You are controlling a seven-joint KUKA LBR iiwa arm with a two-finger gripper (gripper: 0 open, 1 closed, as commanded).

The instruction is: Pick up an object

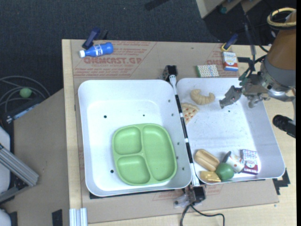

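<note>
Nearest you, at the lower centre, sits the green divided tray (143,154) in the left bin (94,98). Moving right, the right bin (263,140) holds a waffle piece (189,112) and croissant (202,97) at its upper left, and a bread roll (206,158), green fruit (225,172) and small carton (249,161) bunched at its lower edge. The gripper (231,98) hangs at upper right (I cannot tell its opening). Nothing looks lifted, so your pick is not yet done.

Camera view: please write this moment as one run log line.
gripper: above right bin, nothing held | nearest: croissant | left bin: green tray
</note>
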